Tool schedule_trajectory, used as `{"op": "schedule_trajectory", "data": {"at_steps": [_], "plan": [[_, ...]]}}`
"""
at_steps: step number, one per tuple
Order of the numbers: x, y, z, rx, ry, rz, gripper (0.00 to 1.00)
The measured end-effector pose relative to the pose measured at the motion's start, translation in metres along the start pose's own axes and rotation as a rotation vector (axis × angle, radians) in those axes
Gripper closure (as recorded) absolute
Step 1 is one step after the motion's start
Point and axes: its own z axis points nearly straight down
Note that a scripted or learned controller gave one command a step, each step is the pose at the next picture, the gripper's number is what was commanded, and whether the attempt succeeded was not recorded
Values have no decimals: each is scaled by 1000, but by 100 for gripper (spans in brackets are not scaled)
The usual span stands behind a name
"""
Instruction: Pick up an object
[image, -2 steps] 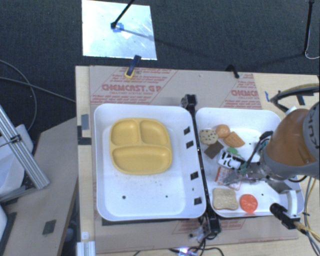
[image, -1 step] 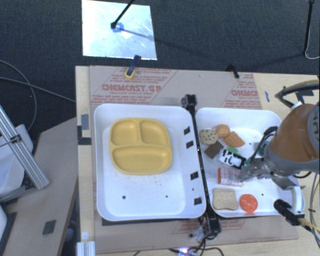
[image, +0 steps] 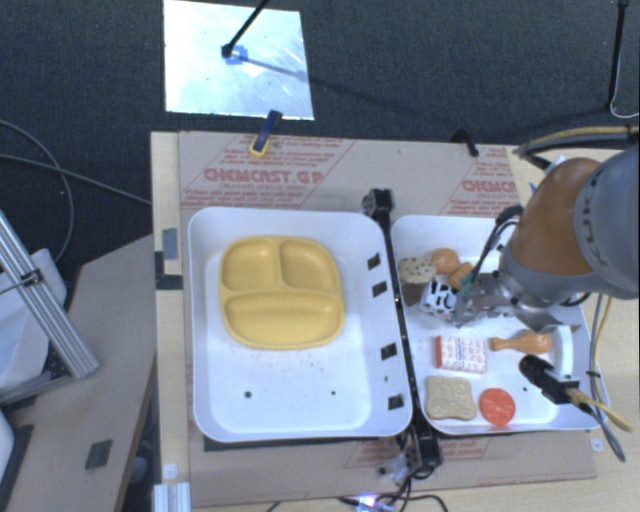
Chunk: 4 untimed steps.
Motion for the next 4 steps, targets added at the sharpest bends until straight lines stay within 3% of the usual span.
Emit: {"op": "schedule_trajectory", "data": {"at_steps": [1,2,3,4], "plan": [[5,10,37,7,0,4,100],[82,13,-63,0,1,-1,100],[183,-17,-67,6,3,-3,100],[134,-33,-120,1,0,11,100]]}}
